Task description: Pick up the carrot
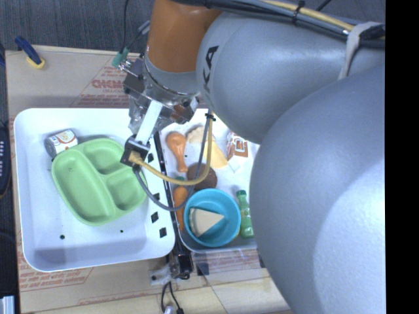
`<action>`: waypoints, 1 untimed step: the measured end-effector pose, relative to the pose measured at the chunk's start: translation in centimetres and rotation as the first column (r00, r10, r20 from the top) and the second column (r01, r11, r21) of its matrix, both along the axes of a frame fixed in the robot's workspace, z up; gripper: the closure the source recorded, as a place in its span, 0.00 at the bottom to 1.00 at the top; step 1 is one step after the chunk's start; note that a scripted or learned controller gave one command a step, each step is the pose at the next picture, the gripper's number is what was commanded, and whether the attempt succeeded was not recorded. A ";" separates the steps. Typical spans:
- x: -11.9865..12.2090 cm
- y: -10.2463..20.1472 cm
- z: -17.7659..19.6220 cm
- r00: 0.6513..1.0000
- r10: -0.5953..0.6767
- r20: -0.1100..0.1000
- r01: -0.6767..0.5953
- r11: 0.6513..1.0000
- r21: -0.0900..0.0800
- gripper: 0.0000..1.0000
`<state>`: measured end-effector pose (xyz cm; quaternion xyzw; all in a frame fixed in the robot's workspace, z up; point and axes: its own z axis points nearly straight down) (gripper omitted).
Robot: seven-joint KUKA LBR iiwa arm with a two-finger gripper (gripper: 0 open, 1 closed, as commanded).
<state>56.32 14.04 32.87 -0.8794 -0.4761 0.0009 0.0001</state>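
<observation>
Although its grip cannot be told, the wrist seemingly hangs near the carrot.

Printed brown cardboard covers the bench; behind it, seemingly dark grey fabric.

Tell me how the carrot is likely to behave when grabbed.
The carrot looks smooth and glossy, probably stiff plastic, so it may slip in a pinch. Its rounded, tapering shape suggests it could roll if nudged. A brown ball lies close beside it and may get shoved too.
</observation>
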 end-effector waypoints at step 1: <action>6.8 5.0 -4.8 0.970 -0.244 -0.008 0.244 0.970 -0.004 1.00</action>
